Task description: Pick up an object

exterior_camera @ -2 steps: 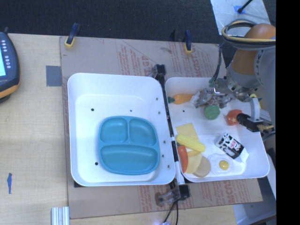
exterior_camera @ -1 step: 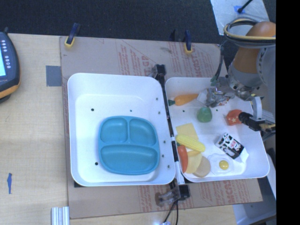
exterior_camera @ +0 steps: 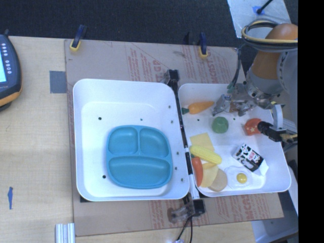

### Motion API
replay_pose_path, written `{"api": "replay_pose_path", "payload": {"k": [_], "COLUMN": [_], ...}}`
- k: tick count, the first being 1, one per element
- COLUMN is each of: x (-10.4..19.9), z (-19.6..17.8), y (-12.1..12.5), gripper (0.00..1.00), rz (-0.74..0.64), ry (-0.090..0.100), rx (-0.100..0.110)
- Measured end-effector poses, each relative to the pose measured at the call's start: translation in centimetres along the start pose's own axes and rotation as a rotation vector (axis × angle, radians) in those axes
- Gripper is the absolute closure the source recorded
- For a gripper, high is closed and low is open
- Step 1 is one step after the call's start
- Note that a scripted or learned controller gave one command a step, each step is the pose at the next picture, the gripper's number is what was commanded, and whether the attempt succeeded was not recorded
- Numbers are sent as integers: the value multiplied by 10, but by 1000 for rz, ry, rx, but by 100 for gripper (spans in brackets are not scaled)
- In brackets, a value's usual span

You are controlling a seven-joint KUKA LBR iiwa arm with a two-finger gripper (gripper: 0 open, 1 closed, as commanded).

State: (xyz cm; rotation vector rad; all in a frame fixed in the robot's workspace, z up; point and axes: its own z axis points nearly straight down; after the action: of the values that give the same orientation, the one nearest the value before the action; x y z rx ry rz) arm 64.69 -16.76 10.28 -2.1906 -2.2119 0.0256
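Toward the upper right of the frame, my end effector [exterior_camera: 229,104] hovers above the right bin [exterior_camera: 277,186]; its opening I cannot tell. Just below sits a green ball [exterior_camera: 219,124], beside an orange carrot [exterior_camera: 200,107]. Round, it could roll away.

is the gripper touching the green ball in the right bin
Apart. The camera view shows a strip of white bin floor between the gripper and the green ball.
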Motion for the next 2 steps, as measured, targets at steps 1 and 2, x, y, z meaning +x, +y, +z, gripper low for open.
{"api": "replay_pose_path", "payload": {"k": [1, 2], "x": [46, 42], "z": [14, 2], "y": [-44, -42], "gripper": [0, 100], "rz": [2, 1], "ry": [-6, -9], "rx": [-23, -26]}}
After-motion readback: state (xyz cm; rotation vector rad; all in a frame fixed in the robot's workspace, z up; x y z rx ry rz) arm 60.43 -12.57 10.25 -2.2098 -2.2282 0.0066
